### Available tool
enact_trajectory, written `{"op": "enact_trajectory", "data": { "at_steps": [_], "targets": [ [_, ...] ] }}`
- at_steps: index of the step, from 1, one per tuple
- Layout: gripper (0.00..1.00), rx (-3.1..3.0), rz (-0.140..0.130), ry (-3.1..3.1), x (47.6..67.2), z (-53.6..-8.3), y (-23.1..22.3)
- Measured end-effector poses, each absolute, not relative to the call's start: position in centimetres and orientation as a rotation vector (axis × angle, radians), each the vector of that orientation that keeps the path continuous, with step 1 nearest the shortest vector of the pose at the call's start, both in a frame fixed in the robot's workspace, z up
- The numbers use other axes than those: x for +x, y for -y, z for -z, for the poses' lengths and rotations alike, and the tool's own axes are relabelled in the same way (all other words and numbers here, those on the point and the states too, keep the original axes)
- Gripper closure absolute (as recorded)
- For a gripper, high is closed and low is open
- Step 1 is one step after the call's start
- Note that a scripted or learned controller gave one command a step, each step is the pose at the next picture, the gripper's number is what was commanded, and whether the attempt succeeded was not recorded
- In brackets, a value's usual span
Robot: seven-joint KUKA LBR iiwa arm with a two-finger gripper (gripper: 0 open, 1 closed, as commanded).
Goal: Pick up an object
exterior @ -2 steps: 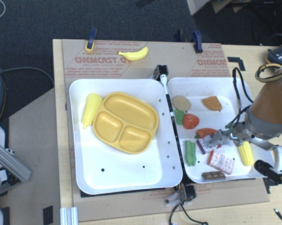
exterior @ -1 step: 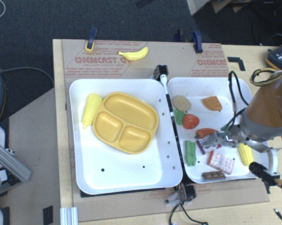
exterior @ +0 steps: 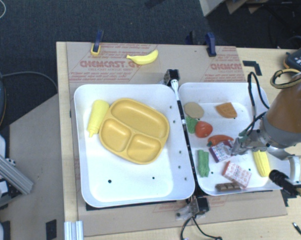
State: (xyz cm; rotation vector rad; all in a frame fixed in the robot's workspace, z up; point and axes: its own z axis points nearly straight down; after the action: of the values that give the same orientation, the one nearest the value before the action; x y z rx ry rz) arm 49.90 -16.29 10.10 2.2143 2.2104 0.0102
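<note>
The right bin (exterior: 210, 91) holds several small items: a tan round disc (exterior: 193, 110), an orange wedge (exterior: 226, 110), a red tomato (exterior: 204, 129), a red pepper (exterior: 221, 139), a purple packet (exterior: 219, 152), a green pod (exterior: 203, 163), a red-and-white packet (exterior: 237, 174), a brown bar (exterior: 227, 187) and a yellow corn cob (exterior: 261, 163). My gripper (exterior: 236, 148) is low in this bin, right beside the purple packet and the red pepper. The wrist hides its tips, and I see nothing held.
The left bin (exterior: 140, 184) contains a yellow divided plate (exterior: 134, 130) and a yellow bottle (exterior: 96, 117). A banana (exterior: 143, 58) lies on the bench behind the bins. Black cables (exterior: 254, 91) hang over the right bin's far corner.
</note>
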Motion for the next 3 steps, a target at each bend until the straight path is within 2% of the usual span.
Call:
{"op": "enact_trajectory", "data": {
  "at_steps": [2, 3],
  "targets": [
    [1.00, 2.216, -0.004, -2.218, 50.9, -20.3, 16.5],
    [1.00, 2.217, -0.003, -2.219, 51.0, -22.6, 16.6]
  ]
}}
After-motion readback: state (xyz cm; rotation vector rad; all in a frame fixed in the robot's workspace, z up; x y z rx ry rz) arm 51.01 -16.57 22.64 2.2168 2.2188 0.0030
